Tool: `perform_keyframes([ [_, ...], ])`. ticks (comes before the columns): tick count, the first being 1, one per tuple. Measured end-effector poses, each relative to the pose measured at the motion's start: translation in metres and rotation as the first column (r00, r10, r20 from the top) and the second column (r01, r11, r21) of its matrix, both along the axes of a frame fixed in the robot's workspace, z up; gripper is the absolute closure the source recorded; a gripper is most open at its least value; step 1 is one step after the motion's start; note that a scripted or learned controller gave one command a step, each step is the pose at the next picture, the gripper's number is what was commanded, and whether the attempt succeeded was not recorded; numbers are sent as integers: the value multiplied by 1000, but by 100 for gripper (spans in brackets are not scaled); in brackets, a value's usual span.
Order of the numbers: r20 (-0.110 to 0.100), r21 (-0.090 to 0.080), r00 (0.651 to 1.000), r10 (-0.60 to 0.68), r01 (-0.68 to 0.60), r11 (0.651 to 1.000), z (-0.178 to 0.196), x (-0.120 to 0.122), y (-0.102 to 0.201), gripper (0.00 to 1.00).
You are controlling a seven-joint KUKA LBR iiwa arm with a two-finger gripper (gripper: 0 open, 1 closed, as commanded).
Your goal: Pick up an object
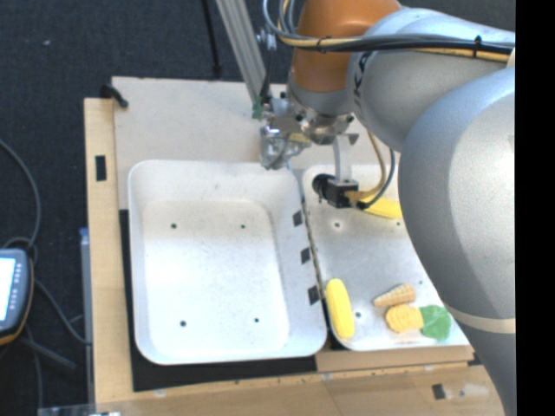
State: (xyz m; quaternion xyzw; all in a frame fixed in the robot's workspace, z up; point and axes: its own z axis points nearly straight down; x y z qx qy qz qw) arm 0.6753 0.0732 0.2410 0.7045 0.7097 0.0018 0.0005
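While the arm (434,102) overhangs, corn (404,319) lies uncovered.

I saw a plain yellow banana (339,308), an orange-yellow kernelled corn cob (403,319) with a green leaf (436,321), and a white speckled left bin (208,267).

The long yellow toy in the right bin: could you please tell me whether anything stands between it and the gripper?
Nothing visible does. The gripper hangs by the far left corner of the right bin; the long yellow toy lies at its near left, with bare floor between. The corn pieces lie to the toy's right.
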Motion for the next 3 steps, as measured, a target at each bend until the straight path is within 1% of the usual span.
perform_keyframes([
  [1, -4, -4, 1000, -4, 4, 1000, -9, -9, 16, 100],
  [2, -4, -4, 1000, -6, 6, 1000, -9, -11, 14, 100],
  [3, -4, -4, 1000, -5, 5, 1000, -9, -11, 14, 0],
])
